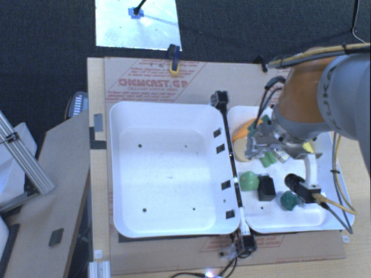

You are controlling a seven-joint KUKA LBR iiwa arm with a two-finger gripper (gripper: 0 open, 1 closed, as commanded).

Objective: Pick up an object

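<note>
My gripper [259,150] hangs low over the upper middle of the right bin [301,222], under the grey arm with the orange band. A small bright green piece [268,158] sits right at the gripper's lower end; whether it is held cannot be told. An orange object [240,132] lies just left of the gripper by the bin's left wall. Below the gripper lie a pale green lump [249,181], a black block [266,188] and a teal lump [288,201]. A bit of yellow [308,147] peeks out at the gripper's right.
The left bin [168,167] stands beside the right one, joined along a black-clipped divider [229,161]. Both rest on a cardboard sheet [151,77] on the bench. A shiny plate [136,16] lies at the back.
</note>
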